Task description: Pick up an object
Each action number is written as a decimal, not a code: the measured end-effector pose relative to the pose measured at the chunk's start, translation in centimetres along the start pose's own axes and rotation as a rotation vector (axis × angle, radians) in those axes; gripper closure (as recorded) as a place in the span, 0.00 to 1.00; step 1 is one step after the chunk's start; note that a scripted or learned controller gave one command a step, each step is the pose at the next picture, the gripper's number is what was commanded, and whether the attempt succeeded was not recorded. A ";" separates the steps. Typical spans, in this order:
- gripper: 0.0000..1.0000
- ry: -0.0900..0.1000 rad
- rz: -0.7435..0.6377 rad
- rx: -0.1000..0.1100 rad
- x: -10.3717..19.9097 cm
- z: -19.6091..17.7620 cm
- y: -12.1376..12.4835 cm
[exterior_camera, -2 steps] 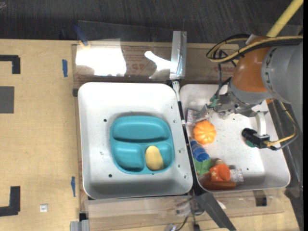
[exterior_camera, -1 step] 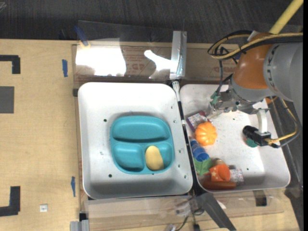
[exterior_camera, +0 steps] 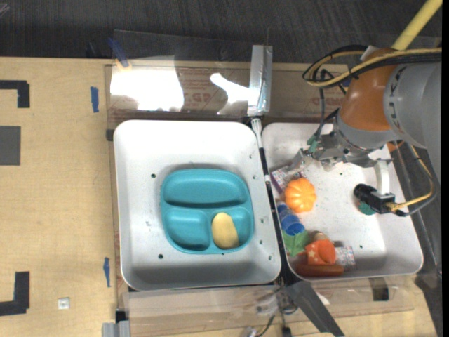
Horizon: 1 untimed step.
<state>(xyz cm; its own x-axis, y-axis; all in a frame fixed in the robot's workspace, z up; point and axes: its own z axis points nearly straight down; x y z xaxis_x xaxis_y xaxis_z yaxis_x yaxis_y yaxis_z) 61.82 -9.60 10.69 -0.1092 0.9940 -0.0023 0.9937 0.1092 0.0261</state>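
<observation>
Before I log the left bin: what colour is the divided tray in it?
Teal, clear in the camera view: divided tray.

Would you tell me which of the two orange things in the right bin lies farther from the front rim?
The round orange pumpkin; the other orange toy lies near the front rim.

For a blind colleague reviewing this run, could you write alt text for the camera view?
A grey robot arm with an orange band reaches from the right over the right white bin, which holds a small orange pumpkin and other small items along its left side. The left white bin holds a teal divided tray with a yellow potato-like object in one lower compartment.
</observation>
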 end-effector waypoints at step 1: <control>0.00 -0.001 -0.037 -0.002 0.0 0.9 -2.6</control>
<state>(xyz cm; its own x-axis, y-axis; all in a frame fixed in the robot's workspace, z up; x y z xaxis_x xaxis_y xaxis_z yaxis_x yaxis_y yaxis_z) 59.24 -9.90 9.73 -0.1457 0.9893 -0.0044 0.9889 0.1457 0.0283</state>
